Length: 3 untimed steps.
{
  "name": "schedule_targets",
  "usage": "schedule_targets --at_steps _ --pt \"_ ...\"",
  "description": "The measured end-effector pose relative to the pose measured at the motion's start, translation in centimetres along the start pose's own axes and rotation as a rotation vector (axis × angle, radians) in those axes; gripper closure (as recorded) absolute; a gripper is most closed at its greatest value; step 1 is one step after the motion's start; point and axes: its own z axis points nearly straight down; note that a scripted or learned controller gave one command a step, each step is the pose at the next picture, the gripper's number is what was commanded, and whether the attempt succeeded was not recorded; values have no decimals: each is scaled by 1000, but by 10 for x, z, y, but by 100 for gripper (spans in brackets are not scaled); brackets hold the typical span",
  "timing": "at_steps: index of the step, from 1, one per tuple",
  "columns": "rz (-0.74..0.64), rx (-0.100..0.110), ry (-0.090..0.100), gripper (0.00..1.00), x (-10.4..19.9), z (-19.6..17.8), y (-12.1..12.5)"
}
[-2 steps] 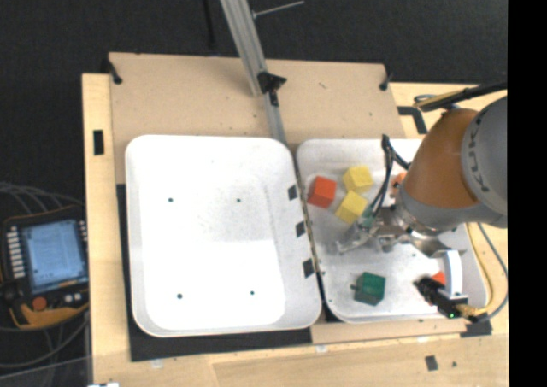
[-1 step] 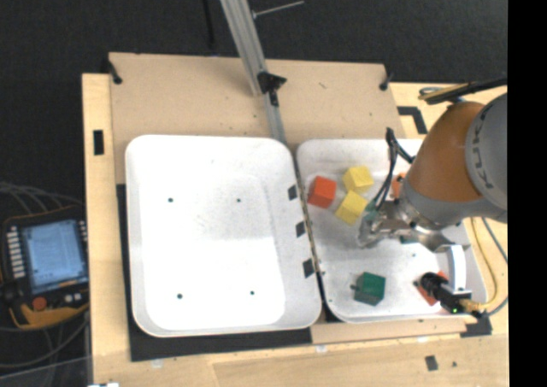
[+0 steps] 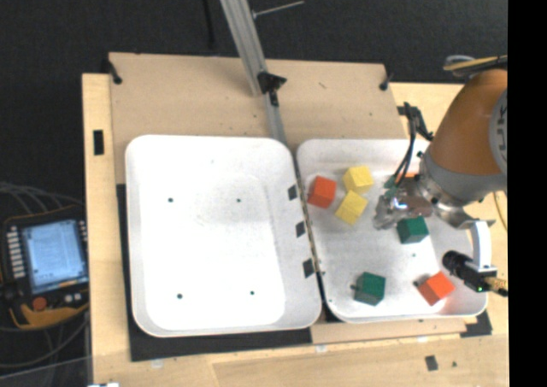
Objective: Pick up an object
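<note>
The right bin point(image 3: 342, 304) holds several small blocks. An orange block point(image 3: 322, 191) lies at its left, with two yellow blocks point(image 3: 359, 178) point(image 3: 351, 207) beside it. One green block point(image 3: 413, 229) rests just under my gripper point(image 3: 395, 208), which hangs low over the bin's middle. A second green block point(image 3: 370, 288) and another orange block point(image 3: 436, 288) sit near the front wall. The arm's wrist covers the fingers, and nothing shows clearly between them.
The left bin point(image 3: 145, 206) stands beside the right one. A slanted metal pole point(image 3: 244, 31) rises from the back edge between the bins. A handheld controller point(image 3: 47, 261) lies off the bench at far left.
</note>
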Motion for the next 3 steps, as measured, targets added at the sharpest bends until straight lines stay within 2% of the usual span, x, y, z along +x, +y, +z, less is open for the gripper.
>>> schedule_targets --at_steps 1,2,3 --pt "-1 -1 0 100 -1 -54 2" --pt "-3 5 1 100 40 -48 14" --pt "-4 7 2 100 94 -38 27"
